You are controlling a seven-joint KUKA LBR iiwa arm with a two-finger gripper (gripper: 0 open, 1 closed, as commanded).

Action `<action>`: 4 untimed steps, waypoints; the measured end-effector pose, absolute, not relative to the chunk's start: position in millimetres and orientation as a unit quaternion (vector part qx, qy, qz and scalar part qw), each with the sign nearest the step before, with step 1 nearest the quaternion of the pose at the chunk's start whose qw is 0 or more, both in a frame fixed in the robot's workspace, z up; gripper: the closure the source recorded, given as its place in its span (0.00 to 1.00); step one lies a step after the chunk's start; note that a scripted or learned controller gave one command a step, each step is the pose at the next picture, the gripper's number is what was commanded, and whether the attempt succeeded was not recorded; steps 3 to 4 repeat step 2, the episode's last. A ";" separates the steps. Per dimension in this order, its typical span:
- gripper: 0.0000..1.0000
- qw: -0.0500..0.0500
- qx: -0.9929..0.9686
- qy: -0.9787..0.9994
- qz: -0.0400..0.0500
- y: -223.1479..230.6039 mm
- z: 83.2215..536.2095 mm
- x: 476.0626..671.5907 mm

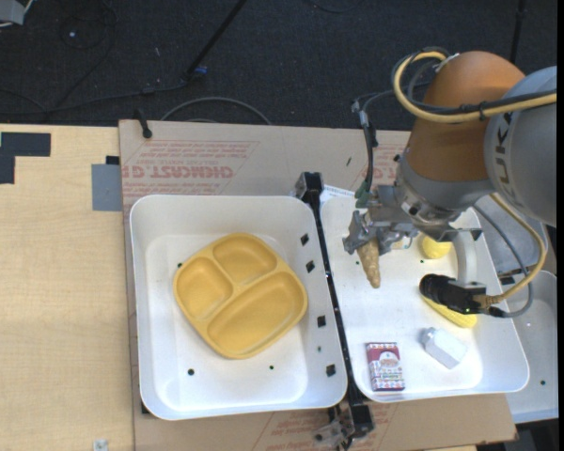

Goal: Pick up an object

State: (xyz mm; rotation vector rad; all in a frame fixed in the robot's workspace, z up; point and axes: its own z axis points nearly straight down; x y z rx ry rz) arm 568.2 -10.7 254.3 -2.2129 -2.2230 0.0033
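Note:
My gripper hangs over the left part of the right bin. A tan cone sticks out from between its fingers, wide end up in the grip and narrow tip pointing toward the bin's front. The fingers look shut on that wide end. I cannot tell whether the cone's tip rests on the bin floor or is just above it. The grey arm with its orange band reaches in from the right.
The right bin also holds a small yellow piece behind the gripper, a yellow object to its right, a white block and a red and white card box at the front. A yellow compartment plate lies in the left bin.

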 end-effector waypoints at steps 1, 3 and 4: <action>1.00 0.003 -0.705 -0.709 0.002 46.5 252.4 547.8; 1.00 0.003 -0.705 -0.709 0.002 97.9 232.1 531.8; 1.00 0.003 -0.705 -0.709 0.002 97.9 232.1 531.8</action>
